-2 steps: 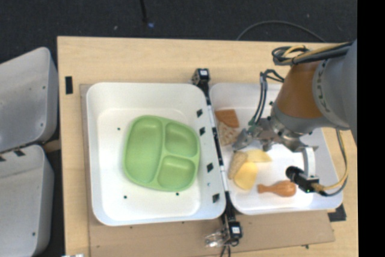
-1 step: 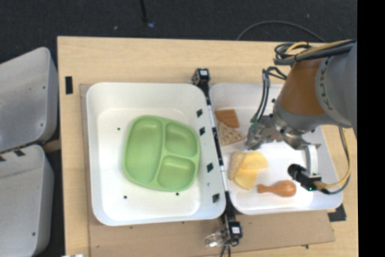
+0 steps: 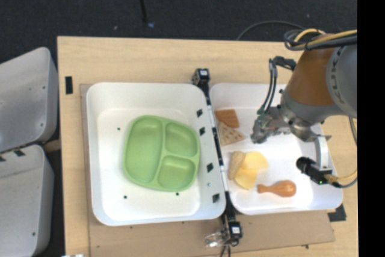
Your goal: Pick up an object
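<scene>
Here our gripper (image 3: 260,132) hangs right of the cracker (image 3: 229,127); jaw state we cannot tell, and a descent could miss.

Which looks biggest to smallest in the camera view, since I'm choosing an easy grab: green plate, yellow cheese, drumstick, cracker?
1. Green plate
2. Yellow cheese
3. Drumstick and cracker look about alike; I won't rank them.

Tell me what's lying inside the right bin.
Inside the right bin: two toast-like slices, a yellow cheese-like chunk and a brown drumstick-shaped piece. The end effector and arm hang over its right half, covering whatever lies beneath.
</scene>
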Tool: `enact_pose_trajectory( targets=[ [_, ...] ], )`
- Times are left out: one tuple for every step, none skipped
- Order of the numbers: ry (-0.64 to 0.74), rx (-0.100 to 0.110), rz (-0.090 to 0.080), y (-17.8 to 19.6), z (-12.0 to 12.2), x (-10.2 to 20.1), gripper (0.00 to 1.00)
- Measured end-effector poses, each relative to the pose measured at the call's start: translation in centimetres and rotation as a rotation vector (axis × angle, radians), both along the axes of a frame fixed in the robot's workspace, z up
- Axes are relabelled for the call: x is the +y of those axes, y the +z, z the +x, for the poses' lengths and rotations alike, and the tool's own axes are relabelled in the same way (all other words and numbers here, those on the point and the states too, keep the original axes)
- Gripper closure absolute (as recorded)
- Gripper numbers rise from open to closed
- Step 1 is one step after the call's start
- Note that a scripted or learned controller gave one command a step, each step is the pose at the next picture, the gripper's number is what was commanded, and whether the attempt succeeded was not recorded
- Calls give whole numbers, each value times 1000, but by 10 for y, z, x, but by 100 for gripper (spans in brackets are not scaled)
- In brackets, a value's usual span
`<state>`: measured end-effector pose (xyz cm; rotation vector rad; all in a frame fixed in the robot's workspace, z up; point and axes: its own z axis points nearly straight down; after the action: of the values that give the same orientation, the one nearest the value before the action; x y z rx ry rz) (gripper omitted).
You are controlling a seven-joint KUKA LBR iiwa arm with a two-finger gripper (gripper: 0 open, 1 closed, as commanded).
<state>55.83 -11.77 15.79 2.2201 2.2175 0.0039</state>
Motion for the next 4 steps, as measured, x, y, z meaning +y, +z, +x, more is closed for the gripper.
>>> enact_pose_trajectory(
  targets=[
    [4,-3,0,51,9,5,100],
    [5,-3,-1,101,16,13,100],
    [7,2,1,108,6,58,100],
    [8,5,2,102,-14,114,100]
  ],
)
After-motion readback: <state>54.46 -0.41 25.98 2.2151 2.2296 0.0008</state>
